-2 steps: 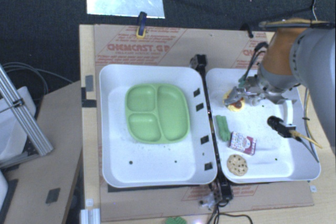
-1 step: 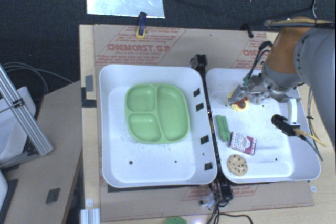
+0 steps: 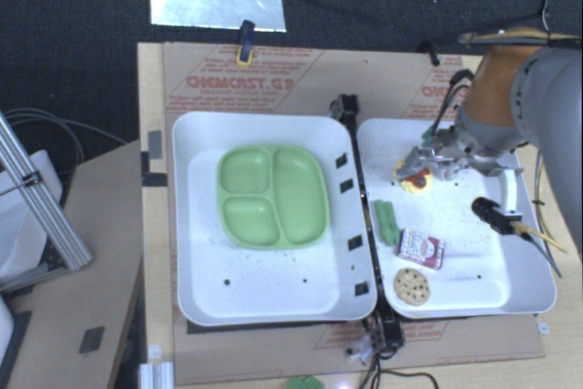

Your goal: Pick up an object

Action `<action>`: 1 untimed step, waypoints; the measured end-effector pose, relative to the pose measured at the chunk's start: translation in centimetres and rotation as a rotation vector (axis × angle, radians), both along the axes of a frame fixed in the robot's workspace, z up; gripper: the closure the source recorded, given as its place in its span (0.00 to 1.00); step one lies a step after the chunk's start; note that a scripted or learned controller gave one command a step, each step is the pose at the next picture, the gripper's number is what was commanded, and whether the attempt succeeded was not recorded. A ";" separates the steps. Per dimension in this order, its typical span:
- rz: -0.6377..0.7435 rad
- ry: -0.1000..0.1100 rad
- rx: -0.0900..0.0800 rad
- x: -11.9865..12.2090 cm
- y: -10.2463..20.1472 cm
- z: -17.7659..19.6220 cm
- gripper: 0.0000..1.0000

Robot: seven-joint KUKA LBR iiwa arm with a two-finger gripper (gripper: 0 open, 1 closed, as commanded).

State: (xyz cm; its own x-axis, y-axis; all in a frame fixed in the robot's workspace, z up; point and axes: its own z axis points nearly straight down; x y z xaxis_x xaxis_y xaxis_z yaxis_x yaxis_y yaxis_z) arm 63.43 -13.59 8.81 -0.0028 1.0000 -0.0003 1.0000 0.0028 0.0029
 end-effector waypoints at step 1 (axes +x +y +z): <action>-0.002 0.000 0.000 -0.1 -0.7 -0.2 0.00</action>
State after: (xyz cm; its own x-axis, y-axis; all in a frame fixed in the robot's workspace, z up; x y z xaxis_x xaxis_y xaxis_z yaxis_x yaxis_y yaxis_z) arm 63.38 -14.33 8.56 -0.0006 1.0000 -0.0005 1.0000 0.0006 0.0033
